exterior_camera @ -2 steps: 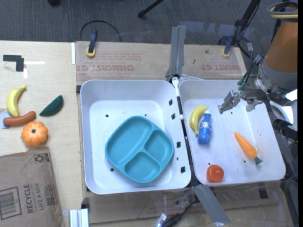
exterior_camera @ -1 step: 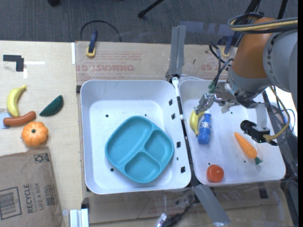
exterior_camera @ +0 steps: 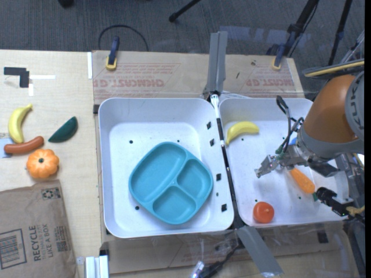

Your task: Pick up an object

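Carrot [exterior_camera: 302, 180] is what you are closest to: it is lying in the right bin [exterior_camera: 243, 106], orange and slanted, just beside and slightly right of your gripper [exterior_camera: 268, 167]. The gripper is hanging low over the middle of that bin, reaching in from the right under the arm's orange band [exterior_camera: 330, 112]. Whether its fingers are apart or together, you cannot tell from this angle (the metal parts are blurring into one shape), and nothing is showing between them.

You are also looking at a banana [exterior_camera: 241, 130] lying near the bin's upper left corner, well apart from the gripper, and a small tomato [exterior_camera: 263, 212] sitting near the front edge, below the gripper.

The left bin [exterior_camera: 113, 172] is holding a blue divided plate [exterior_camera: 170, 182], lying flat and turned at an angle.

Off to the far left, on the bench [exterior_camera: 52, 91], a second banana [exterior_camera: 19, 122], a sausage [exterior_camera: 23, 146], a small pumpkin [exterior_camera: 42, 163] and a dark green wedge [exterior_camera: 64, 129] are sitting close together.
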Motion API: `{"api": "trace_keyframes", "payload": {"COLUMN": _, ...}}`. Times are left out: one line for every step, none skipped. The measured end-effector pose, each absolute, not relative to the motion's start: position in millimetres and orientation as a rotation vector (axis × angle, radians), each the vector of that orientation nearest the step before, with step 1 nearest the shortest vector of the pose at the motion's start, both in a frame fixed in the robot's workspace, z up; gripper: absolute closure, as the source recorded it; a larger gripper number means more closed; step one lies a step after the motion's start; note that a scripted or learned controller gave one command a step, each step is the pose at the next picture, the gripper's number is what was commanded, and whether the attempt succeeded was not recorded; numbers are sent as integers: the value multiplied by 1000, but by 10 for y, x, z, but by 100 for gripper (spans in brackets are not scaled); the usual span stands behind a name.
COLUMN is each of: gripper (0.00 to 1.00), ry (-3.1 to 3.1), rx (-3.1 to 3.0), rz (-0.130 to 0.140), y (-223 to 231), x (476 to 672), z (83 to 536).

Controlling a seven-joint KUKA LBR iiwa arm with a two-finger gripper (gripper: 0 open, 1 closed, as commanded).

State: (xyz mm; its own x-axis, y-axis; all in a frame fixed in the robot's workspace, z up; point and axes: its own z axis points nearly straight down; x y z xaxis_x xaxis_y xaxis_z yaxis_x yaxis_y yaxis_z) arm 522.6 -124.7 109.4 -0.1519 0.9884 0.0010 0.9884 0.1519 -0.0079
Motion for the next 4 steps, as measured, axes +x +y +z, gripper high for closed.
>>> {"api": "trace_keyframes", "payload": {"gripper": 0, "ry": -2261, "rx": -2167, "rz": -2, "y": -1812, "x": 4779, "z": 892}}
{"api": "trace_keyframes", "payload": {"gripper": 0, "ry": -2149, "rx": -2286, "rz": 7, "y": -977, "x": 5462, "z": 884}}
{"api": "trace_keyframes", "payload": {"gripper": 0, "ry": -2021, "rx": -2397, "rz": 9, "y": -1116, "x": 4758, "z": 882}}
{"api": "trace_keyframes", "payload": {"gripper": 0, "ry": -2362, "rx": -2062, "rz": 6, "y": -964, "x": 4766, "z": 881}}
